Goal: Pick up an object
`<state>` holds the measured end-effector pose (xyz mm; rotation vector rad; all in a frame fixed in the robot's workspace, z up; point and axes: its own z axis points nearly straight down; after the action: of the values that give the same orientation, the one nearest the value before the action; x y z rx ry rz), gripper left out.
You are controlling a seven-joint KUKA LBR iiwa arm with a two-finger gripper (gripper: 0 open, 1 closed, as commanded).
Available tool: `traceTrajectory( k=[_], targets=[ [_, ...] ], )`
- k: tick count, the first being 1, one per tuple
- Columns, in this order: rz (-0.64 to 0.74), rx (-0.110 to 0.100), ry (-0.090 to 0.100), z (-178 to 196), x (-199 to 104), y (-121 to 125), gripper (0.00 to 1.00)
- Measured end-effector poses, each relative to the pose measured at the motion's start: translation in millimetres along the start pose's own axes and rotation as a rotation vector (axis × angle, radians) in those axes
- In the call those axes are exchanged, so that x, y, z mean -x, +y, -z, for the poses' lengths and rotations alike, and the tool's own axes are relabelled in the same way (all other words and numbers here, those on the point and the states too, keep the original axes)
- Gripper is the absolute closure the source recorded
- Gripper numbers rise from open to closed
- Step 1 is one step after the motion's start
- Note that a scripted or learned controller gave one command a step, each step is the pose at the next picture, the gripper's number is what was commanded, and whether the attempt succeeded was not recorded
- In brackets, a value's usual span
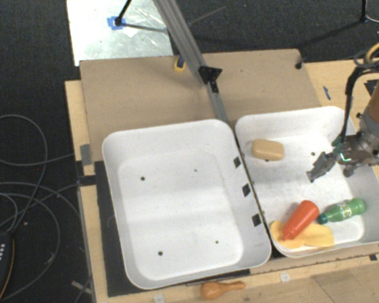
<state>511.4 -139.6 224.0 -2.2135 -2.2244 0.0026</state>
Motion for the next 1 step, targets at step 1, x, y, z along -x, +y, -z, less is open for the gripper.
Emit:
traceTrajectory(
  k=[1],
  targets=[
    [-0.002, 0.005, -0.001, 2.3, 0.1, 1.0, 0.00]
  ],
)
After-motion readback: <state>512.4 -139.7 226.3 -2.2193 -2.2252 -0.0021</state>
